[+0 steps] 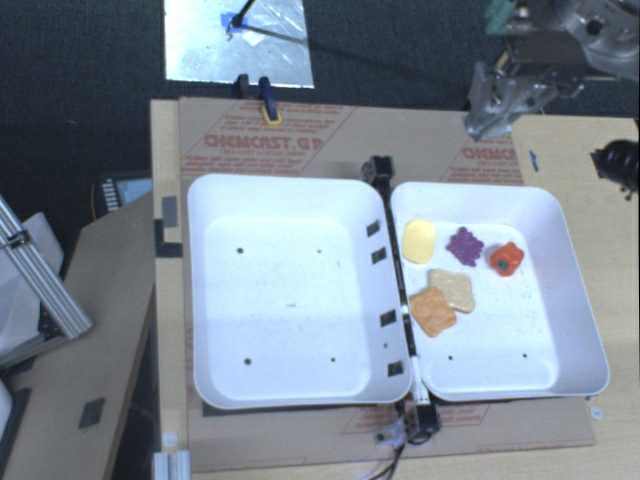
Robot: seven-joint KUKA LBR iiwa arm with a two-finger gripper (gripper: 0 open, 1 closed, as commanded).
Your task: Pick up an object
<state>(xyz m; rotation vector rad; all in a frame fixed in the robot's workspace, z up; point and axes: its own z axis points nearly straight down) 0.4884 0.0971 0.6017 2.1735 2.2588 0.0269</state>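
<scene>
From the overhead camera you see two white bins on the worktop (600, 168). The left bin (215, 208) has nothing to offer you; the right bin (560, 268) holds all the candidates, bunched in its far left part. A yellow piece (420, 239) lies nearest the divider, a purple piece (464, 246) just right of it, and a red piece (506, 258) right again. Nearer you, a tan piece (453, 289) overlaps an orange piece (432, 312).

The pincer (490, 118) hangs at the far right, above the worktop beyond the right bin's far rim, well apart from every object. It carries nothing, and you cannot tell from this slant how its tips are set.

You are at the approach step, I judge. Next, bring the arm nearer and down over one piece; the yellow or red one stands clearer than the overlapping pair.
</scene>
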